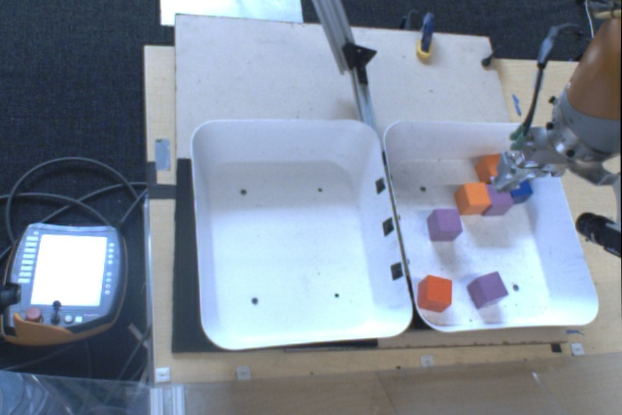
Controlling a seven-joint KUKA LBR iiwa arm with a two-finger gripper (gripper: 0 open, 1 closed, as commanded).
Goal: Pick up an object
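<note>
A: What colours sit in the right bin (573, 306)?

B: The bin is white. Its blocks: an orange one (473, 198), another orange (435, 293), a third orange (487, 167), then purple (444, 224), purple (487, 289), a paler purple (500, 202) and a blue one (522, 191).

A: And the left bin (209, 209)?

B: White, with small dark dots. The arm (595, 83) shows orange over grey, and the bench (292, 63) is pale beige.

There are two white bins: the left bin (209, 209) and the right bin (564, 292). The right one holds three orange cubes (434, 293) (473, 198) (487, 167), three purple cubes (444, 224) (487, 289) (500, 202), and one blue cube (522, 191), seven cubes together.
</note>
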